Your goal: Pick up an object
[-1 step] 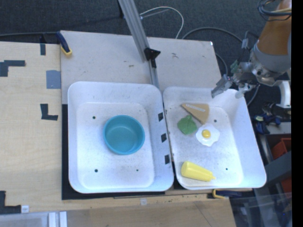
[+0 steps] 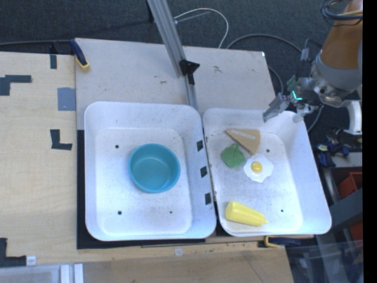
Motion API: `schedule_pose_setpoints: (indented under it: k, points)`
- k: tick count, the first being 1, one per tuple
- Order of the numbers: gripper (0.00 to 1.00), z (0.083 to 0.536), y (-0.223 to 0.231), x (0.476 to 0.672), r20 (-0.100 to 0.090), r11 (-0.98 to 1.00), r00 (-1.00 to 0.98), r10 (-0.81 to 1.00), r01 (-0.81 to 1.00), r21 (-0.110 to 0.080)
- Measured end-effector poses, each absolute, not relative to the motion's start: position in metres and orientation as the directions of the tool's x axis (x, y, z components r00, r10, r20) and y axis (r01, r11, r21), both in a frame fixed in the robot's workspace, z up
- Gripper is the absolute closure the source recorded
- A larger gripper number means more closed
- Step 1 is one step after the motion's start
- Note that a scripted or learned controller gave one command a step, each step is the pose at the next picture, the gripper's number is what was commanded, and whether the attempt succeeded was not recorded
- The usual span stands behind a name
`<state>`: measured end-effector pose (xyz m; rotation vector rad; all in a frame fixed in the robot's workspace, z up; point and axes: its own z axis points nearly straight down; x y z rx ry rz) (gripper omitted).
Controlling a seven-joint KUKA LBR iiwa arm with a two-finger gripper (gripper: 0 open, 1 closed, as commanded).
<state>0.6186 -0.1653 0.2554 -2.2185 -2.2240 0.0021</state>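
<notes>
The gripper (image 2: 285,109) hung open and empty at the right bin's (image 2: 306,175) one-o'clock corner (presumably staged above the toy food), nearest the cheese wedge (image 2: 245,138).

a robotics lab: a plywood bench (image 2: 35,158) marked with tape, two white bins (image 2: 100,217) side by side, loose cables (image 2: 206,13) trailing at the far side, a metal camera pole (image 2: 168,28), dark carpet (image 2: 59,5).
</notes>
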Motion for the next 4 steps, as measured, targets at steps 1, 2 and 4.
schedule_pose_setpoints:
  k: [1,2,4]
  points:
    - [0.0,0.215,-0.164,0.621,-0.001,0.002,-0.002,1.0,1.0,-0.001]
    - [0.0,0.161,-0.173,0.615,-0.001,0.001,-0.001,1.0,1.0,-0.007]
    - [1.0,0.119,-0.181,0.615,0.0,0.003,-0.003,1.0,1.0,-0.002]
